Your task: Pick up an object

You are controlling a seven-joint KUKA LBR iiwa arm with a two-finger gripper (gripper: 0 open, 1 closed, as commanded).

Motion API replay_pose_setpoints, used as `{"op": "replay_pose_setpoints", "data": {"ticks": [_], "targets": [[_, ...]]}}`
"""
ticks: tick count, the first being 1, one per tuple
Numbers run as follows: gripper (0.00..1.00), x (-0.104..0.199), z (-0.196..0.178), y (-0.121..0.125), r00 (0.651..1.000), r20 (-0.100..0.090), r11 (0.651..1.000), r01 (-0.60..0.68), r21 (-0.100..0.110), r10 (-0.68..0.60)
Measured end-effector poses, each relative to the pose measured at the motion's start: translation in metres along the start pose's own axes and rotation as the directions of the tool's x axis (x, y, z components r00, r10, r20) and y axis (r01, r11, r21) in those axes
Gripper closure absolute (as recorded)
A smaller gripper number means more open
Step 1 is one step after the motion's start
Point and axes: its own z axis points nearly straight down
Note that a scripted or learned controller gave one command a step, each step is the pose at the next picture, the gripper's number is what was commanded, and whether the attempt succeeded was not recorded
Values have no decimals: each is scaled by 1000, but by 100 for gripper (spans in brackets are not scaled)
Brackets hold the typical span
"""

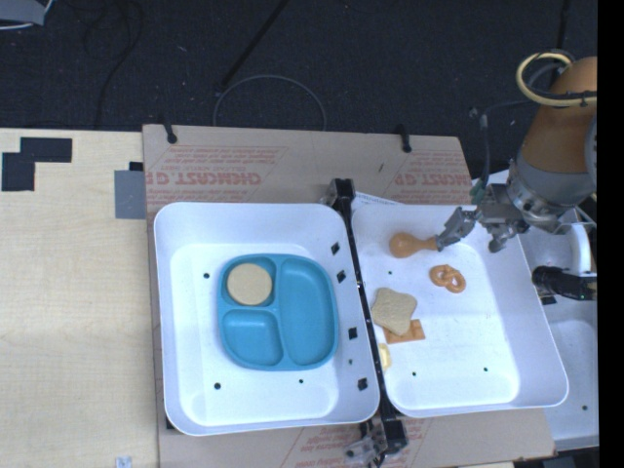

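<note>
Nearest: right bin point(507, 383), front floor bare.

Mid right bin: slice of toy bread point(394, 309) lying on an orange cracker point(413, 332), the two touching, close to the divider between the bins.

Beyond: small pretzel point(448, 279), alone, well apart from the bread.

Far end: tan spoon-shaped piece point(413, 245), its handle pointing toward the gripper point(480, 228).

Gripper: hovering over the bin's far right corner, fingers spread, nothing between them.

Left bin point(185, 261): blue divided plate point(278, 312) with a round biscuit point(249, 283) in its upper-left compartment.

Handling note, my judgement: the spoon-shaped piece is nearest the gripper; straddle its thin handle crosswise, descend fully, then close. The pretzel is the alternative.
</note>
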Motion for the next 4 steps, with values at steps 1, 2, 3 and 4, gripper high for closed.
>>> {"op": "replay_pose_setpoints", "data": {"ticks": [1, 2, 3, 4], "targets": [[0, 0, -8, 3, 1000, 3, 1000, 2, -14, -2], [0, -1, 36, -1, 1000, 1, 1000, 2, -9, -1], [0, 0, 100, -1, 1000, 0, 1000, 1, -6, -1], [0, 1, 119, 0, 1000, 2, 1000, 1, -13, -1]]}}
